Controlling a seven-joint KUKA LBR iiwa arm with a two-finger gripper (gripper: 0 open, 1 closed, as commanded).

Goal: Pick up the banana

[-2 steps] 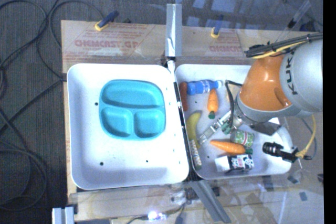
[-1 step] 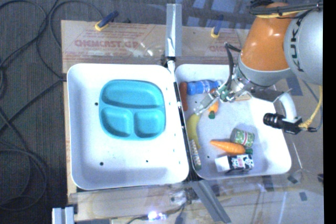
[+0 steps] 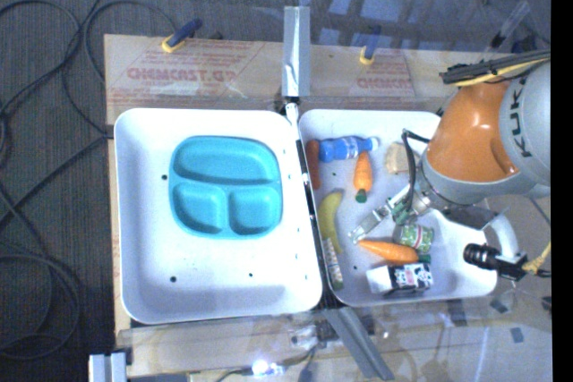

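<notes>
While the arm reaches in from the right w/ its orange band over the right bin point(image 3: 466, 282), the gripper point(image 3: 383, 221) sits low in the middle of that bin, pointing down-left. Its fingers are thin and tangled visually w/ the clutter, so I can't tell whether the jaws are spread or closed; nothing reads as held.

Camera view, right bin: the banana point(image 3: 330, 215) lies near the bin's left wall, long axis running roughly top-to-bottom, pale yellow-green. It's free of the gripper, which is just to its right w/ a gap between. Above it is a blue bottle point(image 3: 345, 148) on its side, and a small carrot point(image 3: 362, 175) beside that. A second carrot point(image 3: 389, 251) lies below the gripper, next to a green can point(image 3: 415, 236) and a black-and-white carton point(image 3: 408, 278). Stuff is scattered loosely, prob. so picks vary.

Left bin point(image 3: 143, 282): holds a blue divided tray point(image 3: 226, 185), centred, well apart from the action.

Judgement: pick not yet made. Banana's closeness to the wall prob. means fingers should straddle its short width, approaching from above, w/ care not to clip the wall.
</notes>
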